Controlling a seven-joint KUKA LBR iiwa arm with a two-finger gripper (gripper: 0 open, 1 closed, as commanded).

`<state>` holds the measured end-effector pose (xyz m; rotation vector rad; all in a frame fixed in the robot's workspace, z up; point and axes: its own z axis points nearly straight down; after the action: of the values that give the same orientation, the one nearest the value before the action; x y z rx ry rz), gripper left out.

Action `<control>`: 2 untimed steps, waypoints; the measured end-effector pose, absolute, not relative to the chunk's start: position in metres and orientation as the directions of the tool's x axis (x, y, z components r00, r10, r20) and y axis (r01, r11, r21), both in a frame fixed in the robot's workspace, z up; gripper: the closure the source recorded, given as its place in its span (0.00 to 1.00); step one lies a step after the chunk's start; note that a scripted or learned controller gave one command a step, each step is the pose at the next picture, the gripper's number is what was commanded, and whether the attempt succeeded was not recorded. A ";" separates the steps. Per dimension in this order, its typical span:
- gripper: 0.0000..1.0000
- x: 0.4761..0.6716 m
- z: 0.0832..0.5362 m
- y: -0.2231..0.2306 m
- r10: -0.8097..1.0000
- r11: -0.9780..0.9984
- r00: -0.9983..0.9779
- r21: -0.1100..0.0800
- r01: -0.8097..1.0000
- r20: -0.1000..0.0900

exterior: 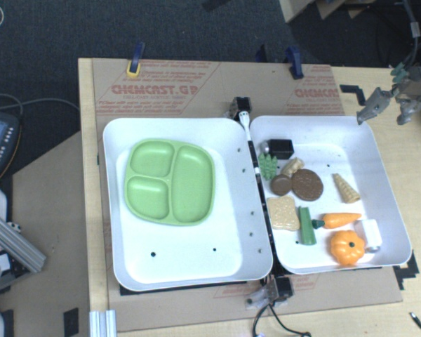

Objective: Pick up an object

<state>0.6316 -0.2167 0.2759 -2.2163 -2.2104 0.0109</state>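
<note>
Hovering at the upper right, past the right bin's (pixel 379 146) far corner, the gripper (pixel 391 101) hangs over bare bench w/ its fingers spread and nothing between them — released, not grasping.

Nearest below it, inside that bin: a black block (pixel 279 148), a green leafy piece (pixel 268 166), two brown round cookies (pixel 299 184), and a tan cone (pixel 346 188). Further toward the near edge lie a cracker-like square (pixel 283 213), a dark green stick (pixel 306 227), a toy carrot (pixel 340 220) and an orange pumpkin (pixel 347 248), w/ a small white block (pixel 371 232) beside it.

Left bin (pixel 119 188) holds a green divided plate (pixel 171 182).

Step looks like approach — no pick begun. Next move prob. needs the arm to swing in over one isolated item, e.g. the cone, then descend w/ fingers straddling it; the clustered cookies would be harder.
</note>
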 end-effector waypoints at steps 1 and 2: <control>0.00 0.634 0.284 -0.216 1.000 0.000 0.000 0.000 1.000 0.000; 0.00 0.627 0.224 -0.210 1.000 0.001 0.000 -0.007 1.000 0.002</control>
<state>0.6275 -0.2096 0.2240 -2.2166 -2.2177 0.0050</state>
